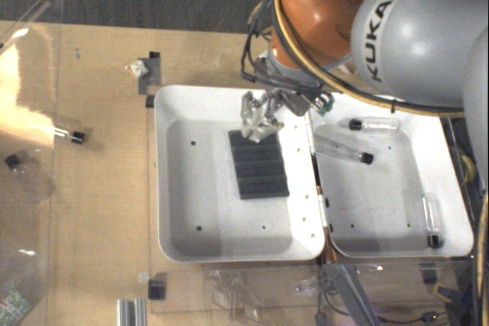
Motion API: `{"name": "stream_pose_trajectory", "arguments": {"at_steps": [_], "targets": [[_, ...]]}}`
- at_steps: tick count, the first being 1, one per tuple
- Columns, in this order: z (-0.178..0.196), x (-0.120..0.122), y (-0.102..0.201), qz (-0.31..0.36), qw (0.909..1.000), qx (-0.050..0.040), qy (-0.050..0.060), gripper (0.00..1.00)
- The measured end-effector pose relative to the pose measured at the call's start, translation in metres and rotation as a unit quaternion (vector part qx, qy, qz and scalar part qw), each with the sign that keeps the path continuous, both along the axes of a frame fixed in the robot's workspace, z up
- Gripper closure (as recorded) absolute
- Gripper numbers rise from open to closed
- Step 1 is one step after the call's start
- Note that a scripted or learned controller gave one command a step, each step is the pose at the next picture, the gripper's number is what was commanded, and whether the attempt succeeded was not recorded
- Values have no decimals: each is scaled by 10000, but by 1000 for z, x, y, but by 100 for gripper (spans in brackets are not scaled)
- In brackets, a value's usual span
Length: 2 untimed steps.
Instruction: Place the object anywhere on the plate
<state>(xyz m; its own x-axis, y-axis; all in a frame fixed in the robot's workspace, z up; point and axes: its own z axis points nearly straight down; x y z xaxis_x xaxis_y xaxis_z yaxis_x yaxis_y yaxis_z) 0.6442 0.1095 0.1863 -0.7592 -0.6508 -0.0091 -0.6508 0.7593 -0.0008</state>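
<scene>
A dark ribbed plate lies flat in the middle of the left white bin. My gripper hangs over the plate's far edge, under the orange band of the arm. I see nothing clearly between its tips. Three clear tubes with black caps lie in the right bin. One tube is near the far wall. A second tube lies slanted close to the divider. The third tube rests by the right wall.
On the wooden bench left of the bins lie a black-capped clear tube and another clear vial. Black brackets stand at the left bin's corners. The arm's bulk overhangs the far side of both bins.
</scene>
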Motion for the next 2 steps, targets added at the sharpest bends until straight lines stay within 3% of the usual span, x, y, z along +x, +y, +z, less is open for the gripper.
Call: {"name": "stream_pose_trajectory", "arguments": {"at_steps": [1, 2], "targets": [[21, 26, 40, -3920, 9199, 30, 1, 100], [17, 19, 79, -2379, 9713, 20, -2, 100]]}}
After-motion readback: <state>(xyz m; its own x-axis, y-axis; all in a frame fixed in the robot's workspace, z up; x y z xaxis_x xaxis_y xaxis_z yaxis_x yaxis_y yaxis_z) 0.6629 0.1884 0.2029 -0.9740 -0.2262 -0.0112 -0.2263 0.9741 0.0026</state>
